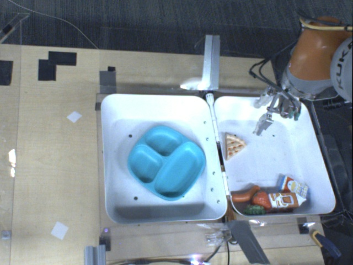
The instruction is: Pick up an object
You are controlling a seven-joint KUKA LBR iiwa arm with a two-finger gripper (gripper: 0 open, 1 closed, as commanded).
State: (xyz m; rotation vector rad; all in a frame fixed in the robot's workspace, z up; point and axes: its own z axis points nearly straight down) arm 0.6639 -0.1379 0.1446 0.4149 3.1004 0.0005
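Observation:
My gripper (pixel 263 120) hangs over the far part of the right bin (pixel 322 164), with its fingers spread and nothing between them. A toy pizza slice (pixel 234 145) lies by the bin's left wall, below and left of the gripper. Along the near edge lie a brown sausage (pixel 244 194), a red and green vegetable (pixel 258 204) and a small juice carton (pixel 287 195). None of these touch the gripper.
The left bin (pixel 113 148) holds a blue divided plate (pixel 166 162). A metal divider post (pixel 211 65) stands at the far end between the bins. The arm's orange band (pixel 314 51) sits at the upper right, with cables beside it.

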